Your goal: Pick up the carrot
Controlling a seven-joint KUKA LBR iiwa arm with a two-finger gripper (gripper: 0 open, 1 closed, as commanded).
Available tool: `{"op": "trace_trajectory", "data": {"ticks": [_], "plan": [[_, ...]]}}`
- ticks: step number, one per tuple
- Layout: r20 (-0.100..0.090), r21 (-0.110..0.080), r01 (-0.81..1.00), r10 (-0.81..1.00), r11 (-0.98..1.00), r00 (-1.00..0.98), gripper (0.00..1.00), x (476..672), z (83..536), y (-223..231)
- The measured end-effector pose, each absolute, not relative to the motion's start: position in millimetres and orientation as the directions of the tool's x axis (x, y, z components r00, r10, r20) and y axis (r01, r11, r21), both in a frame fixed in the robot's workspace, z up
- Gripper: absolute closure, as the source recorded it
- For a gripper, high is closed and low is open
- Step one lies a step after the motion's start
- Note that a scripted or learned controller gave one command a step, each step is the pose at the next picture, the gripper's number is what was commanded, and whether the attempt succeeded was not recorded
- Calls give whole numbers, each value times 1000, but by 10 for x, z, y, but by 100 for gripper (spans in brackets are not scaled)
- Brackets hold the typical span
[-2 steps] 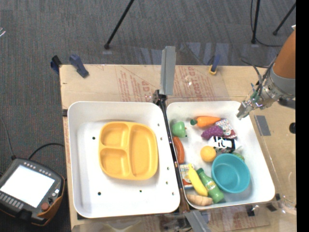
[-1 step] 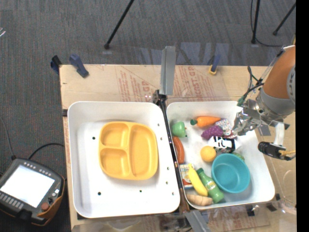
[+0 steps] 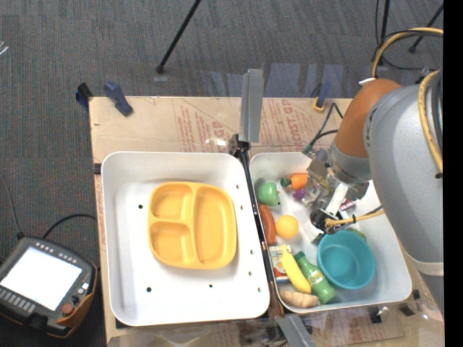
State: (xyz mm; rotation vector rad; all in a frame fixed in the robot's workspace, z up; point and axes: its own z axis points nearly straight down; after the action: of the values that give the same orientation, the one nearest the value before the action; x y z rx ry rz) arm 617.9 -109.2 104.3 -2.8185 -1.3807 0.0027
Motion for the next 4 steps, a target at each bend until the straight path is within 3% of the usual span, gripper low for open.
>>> {"op": "trace_trajectory", "data": {"ticks": [1, 2, 3, 4], "plan": [[4, 7, 752, 752, -659, 659, 100, 6038, 2245, -1648], [-2, -4, 754, 754, -657, 657, 0, 6019, 2180, -1624], [-6, -15, 786, 786, -619, 619, 0, 5538, 890, -1266], [-1, -8, 871, 871, -491, 491, 0, 5510, 856, -804]]}}
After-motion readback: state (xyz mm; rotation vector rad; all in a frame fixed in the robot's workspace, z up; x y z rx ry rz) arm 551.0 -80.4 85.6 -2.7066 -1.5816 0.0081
